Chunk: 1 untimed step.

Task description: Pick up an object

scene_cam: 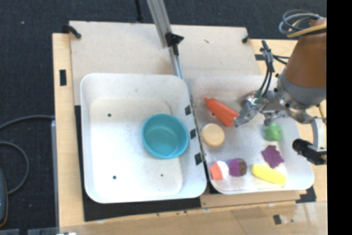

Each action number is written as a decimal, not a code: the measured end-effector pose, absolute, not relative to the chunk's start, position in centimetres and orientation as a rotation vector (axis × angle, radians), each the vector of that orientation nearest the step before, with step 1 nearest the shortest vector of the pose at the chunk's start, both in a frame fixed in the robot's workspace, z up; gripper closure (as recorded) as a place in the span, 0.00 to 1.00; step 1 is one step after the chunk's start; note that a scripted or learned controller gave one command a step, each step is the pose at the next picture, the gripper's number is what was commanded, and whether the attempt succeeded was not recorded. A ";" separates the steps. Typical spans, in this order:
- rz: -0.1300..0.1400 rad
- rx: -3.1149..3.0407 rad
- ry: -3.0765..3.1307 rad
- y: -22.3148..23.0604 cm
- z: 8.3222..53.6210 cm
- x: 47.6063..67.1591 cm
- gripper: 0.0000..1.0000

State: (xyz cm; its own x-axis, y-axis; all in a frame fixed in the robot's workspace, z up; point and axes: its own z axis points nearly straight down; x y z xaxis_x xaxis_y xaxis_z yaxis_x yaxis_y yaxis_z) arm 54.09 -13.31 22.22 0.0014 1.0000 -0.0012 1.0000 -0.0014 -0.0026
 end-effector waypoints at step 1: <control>0.003 -2.222 -2.220 -14.1 17.8 53.8 0.00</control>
State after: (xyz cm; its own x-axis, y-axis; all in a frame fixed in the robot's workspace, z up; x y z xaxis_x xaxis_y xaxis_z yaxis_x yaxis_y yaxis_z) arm 53.82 -14.09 17.82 0.0008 1.0000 -0.0008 1.0000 -0.0008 -0.0023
